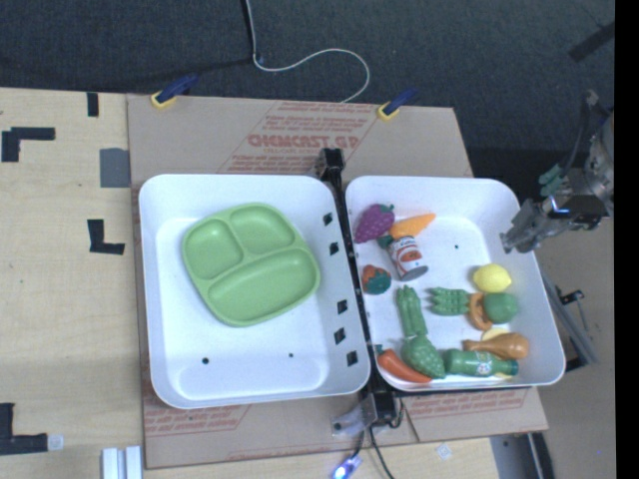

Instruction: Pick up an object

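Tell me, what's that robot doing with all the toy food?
The gripper hangs over the right edge of the right bin, above a pile of toy food such as a lemon, purple grapes and a small can. It holds nothing. The left bin has a green divided plate.

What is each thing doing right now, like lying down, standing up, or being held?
Gripper: hovering over right bin's right rim, holding nothing visible.
Green plate: lying flat in left bin.
Purple grapes: lying in right bin.
Small can: tipped over.
Lemon: resting, untouched.
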`<state>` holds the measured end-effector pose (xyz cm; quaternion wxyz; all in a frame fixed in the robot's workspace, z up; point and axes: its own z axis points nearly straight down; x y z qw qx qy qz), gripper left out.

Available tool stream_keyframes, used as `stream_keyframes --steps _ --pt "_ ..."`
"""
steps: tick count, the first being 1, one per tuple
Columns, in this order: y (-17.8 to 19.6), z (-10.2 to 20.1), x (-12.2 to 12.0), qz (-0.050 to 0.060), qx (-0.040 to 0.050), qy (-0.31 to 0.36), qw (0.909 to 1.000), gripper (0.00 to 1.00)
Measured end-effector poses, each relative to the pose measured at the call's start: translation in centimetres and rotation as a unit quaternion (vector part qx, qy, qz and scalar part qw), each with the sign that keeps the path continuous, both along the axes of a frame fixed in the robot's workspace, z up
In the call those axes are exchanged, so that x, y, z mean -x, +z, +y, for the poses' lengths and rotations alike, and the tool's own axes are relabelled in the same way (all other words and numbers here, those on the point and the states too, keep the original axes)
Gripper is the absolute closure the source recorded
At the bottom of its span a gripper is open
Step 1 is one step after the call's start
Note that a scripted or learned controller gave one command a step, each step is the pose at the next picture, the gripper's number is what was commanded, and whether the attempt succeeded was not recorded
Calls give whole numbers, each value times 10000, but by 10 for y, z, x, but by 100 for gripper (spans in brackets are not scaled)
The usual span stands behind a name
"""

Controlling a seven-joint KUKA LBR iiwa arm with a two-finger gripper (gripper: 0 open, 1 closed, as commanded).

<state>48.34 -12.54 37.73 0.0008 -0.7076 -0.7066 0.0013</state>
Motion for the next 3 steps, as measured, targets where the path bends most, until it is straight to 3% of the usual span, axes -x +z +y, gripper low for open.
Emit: stream_keyframes --steps 1,2,3 --pt "60 -38 -1 -45 15 -1 10000 100" --pt "151 59 -1 -68 -4 68 10000 100" --pt "158 137 -1 -19 -9 60 10000 100"
